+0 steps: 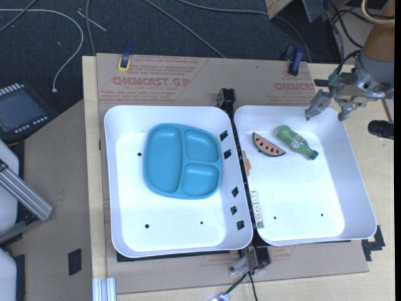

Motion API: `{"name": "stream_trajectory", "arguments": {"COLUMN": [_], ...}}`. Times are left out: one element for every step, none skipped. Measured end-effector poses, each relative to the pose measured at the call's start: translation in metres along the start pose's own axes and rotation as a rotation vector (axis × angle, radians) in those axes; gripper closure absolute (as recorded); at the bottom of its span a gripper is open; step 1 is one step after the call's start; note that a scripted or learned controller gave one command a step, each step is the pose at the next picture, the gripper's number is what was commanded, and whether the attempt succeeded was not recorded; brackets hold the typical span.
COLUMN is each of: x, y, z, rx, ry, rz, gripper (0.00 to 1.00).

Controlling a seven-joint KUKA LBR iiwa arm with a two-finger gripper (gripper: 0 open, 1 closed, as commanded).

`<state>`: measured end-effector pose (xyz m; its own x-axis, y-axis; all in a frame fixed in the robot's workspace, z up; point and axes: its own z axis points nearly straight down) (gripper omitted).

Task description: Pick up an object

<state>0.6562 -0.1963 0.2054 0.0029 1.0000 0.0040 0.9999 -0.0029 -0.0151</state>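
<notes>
From the camera view above the bench, the gripper [330, 108] hangs over the upper right corner of the right bin [351, 168], at about one o'clock from that bin's middle, its two fingers spread wide with nothing between them. This looks like the approach step: no object has been taken yet, and the hand seems to be positioned above the bin before a descent. Inside the right bin lie two candidates, close together in its upper half: a green bottle [297, 142], lying on its side and angled from upper left to lower right, and a watermelon slice [268, 144] just beside it at its nine o'clock. The green bottle is the nearer one, lying at about seven o'clock from the gripper, near but clearly apart from the fingertips. The next move, as I judge it, calls for shifting the hand down and toward seven o'clock, lining the open fingers across the bottle's narrow width, then lowering and closing. The bottle's round body may roll away if the fingers meet it off centre. In the left bin [125, 218] a blue divided plate [183, 160] rests at roughly eleven o'clock of that bin's middle, well apart from the gripper.
</notes>
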Motion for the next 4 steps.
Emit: {"name": "stream_trajectory", "arguments": {"x": [0.001,0.006,0.009,0.007], "y": [0.003,0.001,0.0,0.003], "z": [-0.01,0.034,0.076,0.102], "rx": [-0.015,-0.01,-0.01,-0.016], "ry": [-0.004,-0.002,-0.003,-0.004], "rz": [-0.004,-0.004,-0.005,-0.006], "gripper": [0.0,0.0,0.0,0.0]}}
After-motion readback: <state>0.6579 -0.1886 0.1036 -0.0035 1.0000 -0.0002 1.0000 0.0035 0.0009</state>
